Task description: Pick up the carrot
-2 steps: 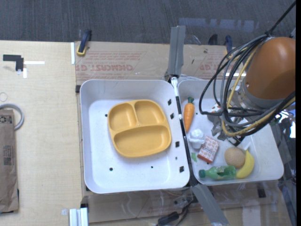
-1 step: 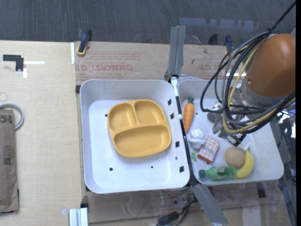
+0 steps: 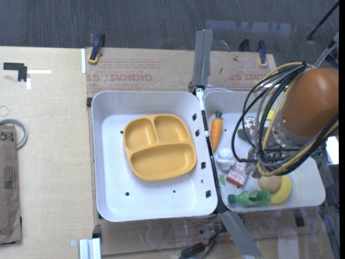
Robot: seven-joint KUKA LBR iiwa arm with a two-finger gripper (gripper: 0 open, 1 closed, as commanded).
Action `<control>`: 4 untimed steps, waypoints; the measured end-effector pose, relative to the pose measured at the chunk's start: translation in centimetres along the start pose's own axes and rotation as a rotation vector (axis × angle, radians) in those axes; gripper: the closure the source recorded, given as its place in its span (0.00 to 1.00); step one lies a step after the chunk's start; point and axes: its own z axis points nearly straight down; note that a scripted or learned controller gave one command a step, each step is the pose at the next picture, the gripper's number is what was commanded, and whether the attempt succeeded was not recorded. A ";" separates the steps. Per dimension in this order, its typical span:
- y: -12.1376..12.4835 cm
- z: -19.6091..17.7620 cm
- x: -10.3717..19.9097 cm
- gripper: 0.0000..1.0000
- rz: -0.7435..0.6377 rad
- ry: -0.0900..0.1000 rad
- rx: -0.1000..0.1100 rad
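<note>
An orange carrot (image 3: 216, 132) with a green top lies in the right bin (image 3: 233, 100), close to its left wall, pointing toward the near side. The arm, with its orange band (image 3: 311, 102) and a bundle of black and yellow cables, hangs over the right half of that bin, to the right of the carrot and apart from it. The gripper is hidden beneath the arm's wrist.
The left bin (image 3: 108, 161) holds a yellow divided plate (image 3: 159, 147). In the right bin lie a white object (image 3: 224, 156), a red-and-white packet (image 3: 236, 174), a green bottle (image 3: 249, 198), a yellow banana (image 3: 282, 192) and a tan round item (image 3: 269, 184).
</note>
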 end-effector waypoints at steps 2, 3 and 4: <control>3.6 -4.6 -7.1 1.00 -0.840 -0.002 -0.001; 0.1 -3.6 -0.9 1.00 -1.034 -0.002 -0.003; 6.7 -3.5 -3.8 1.00 -1.326 -0.002 -0.005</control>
